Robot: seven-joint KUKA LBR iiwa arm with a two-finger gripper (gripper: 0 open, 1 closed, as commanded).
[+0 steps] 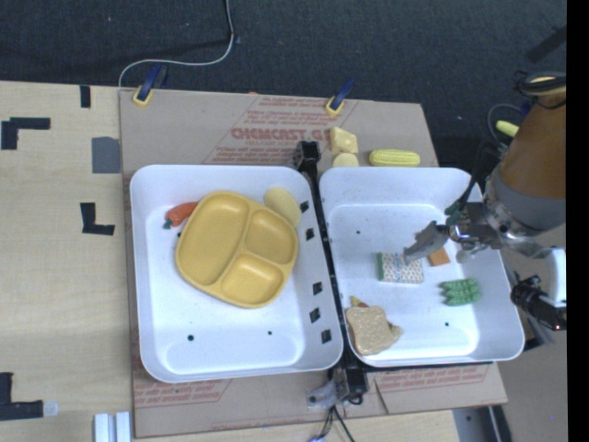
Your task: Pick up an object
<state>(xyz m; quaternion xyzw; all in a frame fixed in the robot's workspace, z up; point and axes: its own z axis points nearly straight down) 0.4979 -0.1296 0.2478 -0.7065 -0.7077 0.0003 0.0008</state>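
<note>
My gripper (425,243) hangs over the right bin (368,187), its dark fingers open just above and right of a green-and-white patterned block (398,267). A small orange piece (439,258) lies right beside the fingers. A green toy vegetable (459,291) sits further right, and a bread slice (372,329) lies at the bin's front left. Nothing is between the fingers.
The left bin (156,339) holds a yellow divided plate (237,247), a carrot (180,213) and a pale yellow piece (282,202). Behind the bins on the cardboard lie a corn cob (394,158) and two pale pieces (343,141). A black clip row (317,265) joins the bins.
</note>
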